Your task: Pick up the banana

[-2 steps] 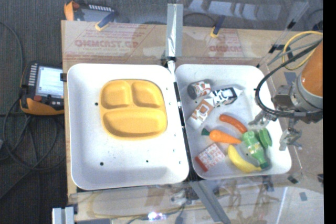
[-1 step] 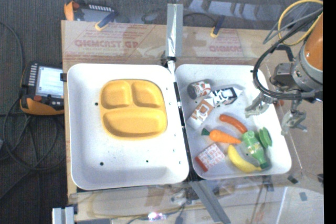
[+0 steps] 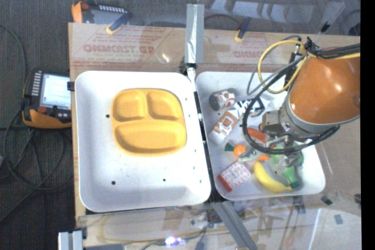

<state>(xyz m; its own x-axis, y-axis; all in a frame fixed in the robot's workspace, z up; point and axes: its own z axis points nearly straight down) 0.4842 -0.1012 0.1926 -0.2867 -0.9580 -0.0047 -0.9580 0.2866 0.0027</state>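
Locate the banana (image 3: 270, 178) at the near end of the right bin (image 3: 319, 181), lying flat beside a red-and-white packet (image 3: 234, 175) and a green item (image 3: 291, 175). The gripper (image 3: 280, 152) hangs just above the banana; you cannot tell its opening. The left bin (image 3: 94, 184) holds a yellow divided tray (image 3: 149, 121).

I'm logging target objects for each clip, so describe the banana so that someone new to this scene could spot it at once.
Look at the right-hand white bin, the one crowded with small items under the orange-banded arm. The banana lies near that bin's front edge, beside a red-and-white packet and a green item. It is the only plain yellow, curved thing among them.
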